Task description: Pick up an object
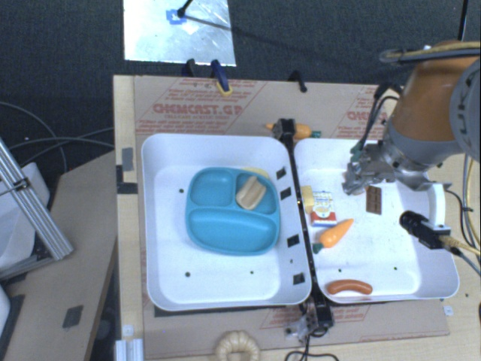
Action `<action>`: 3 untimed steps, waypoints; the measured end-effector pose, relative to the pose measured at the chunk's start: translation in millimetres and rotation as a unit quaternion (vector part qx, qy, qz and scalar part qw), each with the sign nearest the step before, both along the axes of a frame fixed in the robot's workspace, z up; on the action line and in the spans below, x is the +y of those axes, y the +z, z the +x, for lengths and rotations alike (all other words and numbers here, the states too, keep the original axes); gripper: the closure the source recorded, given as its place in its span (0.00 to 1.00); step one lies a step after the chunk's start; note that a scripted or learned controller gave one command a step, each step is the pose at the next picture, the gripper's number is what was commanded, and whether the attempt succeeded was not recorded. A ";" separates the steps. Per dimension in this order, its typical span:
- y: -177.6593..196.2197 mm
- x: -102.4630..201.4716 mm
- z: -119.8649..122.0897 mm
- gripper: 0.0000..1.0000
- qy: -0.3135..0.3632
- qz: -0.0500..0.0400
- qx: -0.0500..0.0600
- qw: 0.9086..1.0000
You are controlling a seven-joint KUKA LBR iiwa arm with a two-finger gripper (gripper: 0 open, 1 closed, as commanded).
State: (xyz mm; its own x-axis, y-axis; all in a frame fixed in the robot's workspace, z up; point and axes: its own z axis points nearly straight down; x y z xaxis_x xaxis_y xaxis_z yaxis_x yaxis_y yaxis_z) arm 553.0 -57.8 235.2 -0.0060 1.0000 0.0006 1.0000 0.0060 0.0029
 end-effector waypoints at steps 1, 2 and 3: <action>-21.4 -2.2 -1.8 1.00 -0.003 -0.001 0.001 1.000; -5.7 -10.9 0.5 1.00 -0.003 0.000 0.000 1.000; -1.9 3.6 -0.8 1.00 0.000 0.000 0.001 1.000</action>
State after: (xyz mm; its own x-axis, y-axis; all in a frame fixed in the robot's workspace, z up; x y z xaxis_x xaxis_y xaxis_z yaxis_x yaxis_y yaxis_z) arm 552.2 -54.2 233.3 -0.0058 1.0000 0.0007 1.0000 0.0058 0.0018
